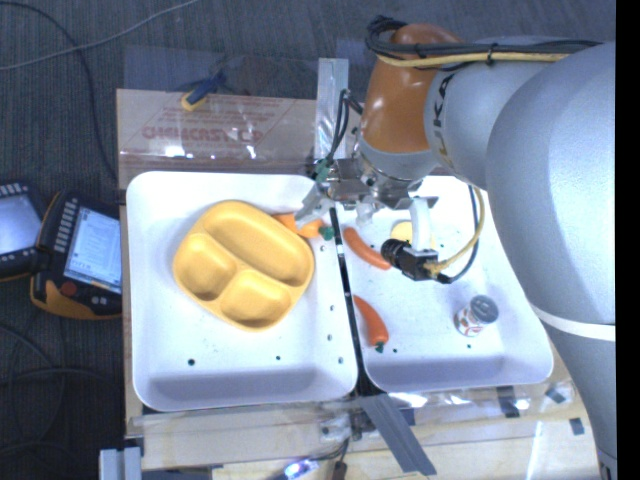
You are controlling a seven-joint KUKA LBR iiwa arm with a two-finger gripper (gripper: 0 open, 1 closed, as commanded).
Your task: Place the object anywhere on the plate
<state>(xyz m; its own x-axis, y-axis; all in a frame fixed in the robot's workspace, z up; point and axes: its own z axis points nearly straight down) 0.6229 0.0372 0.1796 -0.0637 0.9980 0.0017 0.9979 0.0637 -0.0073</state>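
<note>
Gripper (322,205) sits at the plate's (245,263) upper-right rim, fingers seemingly pinching a small carrot (303,225). The plate lies just left and below them.

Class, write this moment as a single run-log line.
arm: over the bins' divider | gripper: beside yellow plate, grasp unclear | carrots: right bin | placed: not yet
</note>
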